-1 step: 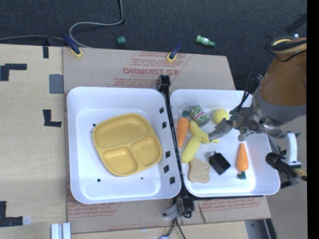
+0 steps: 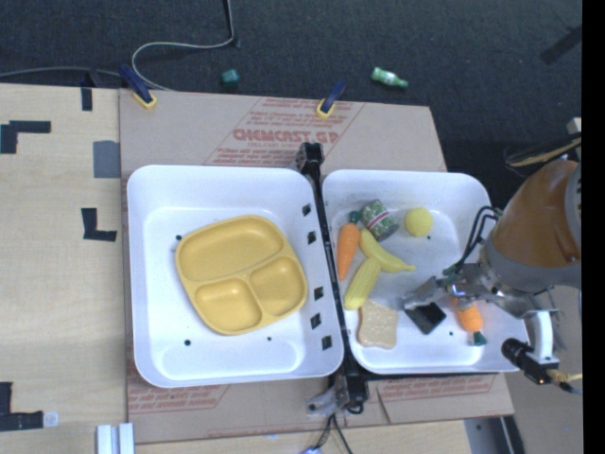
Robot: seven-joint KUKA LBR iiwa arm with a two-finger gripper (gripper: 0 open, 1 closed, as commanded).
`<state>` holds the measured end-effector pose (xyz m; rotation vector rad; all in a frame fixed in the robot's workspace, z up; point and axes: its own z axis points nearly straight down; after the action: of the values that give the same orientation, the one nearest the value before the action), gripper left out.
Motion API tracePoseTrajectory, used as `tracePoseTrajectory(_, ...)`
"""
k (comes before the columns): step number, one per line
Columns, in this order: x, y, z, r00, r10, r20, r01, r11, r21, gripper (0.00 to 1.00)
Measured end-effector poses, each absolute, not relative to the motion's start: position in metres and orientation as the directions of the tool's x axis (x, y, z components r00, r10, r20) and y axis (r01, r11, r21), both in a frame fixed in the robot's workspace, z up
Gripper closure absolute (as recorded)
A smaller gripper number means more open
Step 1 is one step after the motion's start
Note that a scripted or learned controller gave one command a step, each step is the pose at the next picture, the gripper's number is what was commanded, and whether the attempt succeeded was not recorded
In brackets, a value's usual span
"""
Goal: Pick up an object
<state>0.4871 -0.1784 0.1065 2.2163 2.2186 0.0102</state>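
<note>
My gripper [image 2: 419,308] hovers low over the right bin [image 2: 452,185], in its lower middle part, reaching in from the right. Its fingers stand slightly apart, open, with nothing between them. Just left of the fingertips lies a slice of bread [image 2: 378,326]. A small orange carrot [image 2: 470,319] lies right beside the gripper, on its right. Further left are a yellow corn cob [image 2: 361,284], a banana [image 2: 385,253] and a larger carrot [image 2: 348,247]. A green-labelled can [image 2: 377,218] and a yellow ball [image 2: 419,220] sit near the bin's back.
The left bin [image 2: 151,253] holds a yellow divided plate [image 2: 241,272]. A black divider [image 2: 319,253] runs between the bins. The arm's orange band [image 2: 537,220] hangs over the right bin's right rim. Small green items lie on the floor beyond the bench.
</note>
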Motion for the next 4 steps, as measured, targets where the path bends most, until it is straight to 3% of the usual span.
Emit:
tracePoseTrajectory(1, 0.486, -0.14, 0.088, 0.001, 1.0, -0.002, 1.0, -0.001, 0.006, 0.0)
tracePoseTrajectory(2, 0.486, -0.138, 0.097, -0.001, 1.0, 0.002, 1.0, 0.001, 0.005, 1.0)
tracePoseTrajectory(3, 0.526, -0.117, 0.19, -0.001, 1.0, 0.0, 1.0, 0.001, 0.0, 1.0)
tracePoseTrajectory(4, 0.546, -0.068, 0.228, -0.002, 1.0, 0.0, 1.0, 0.002, -0.001, 1.0)
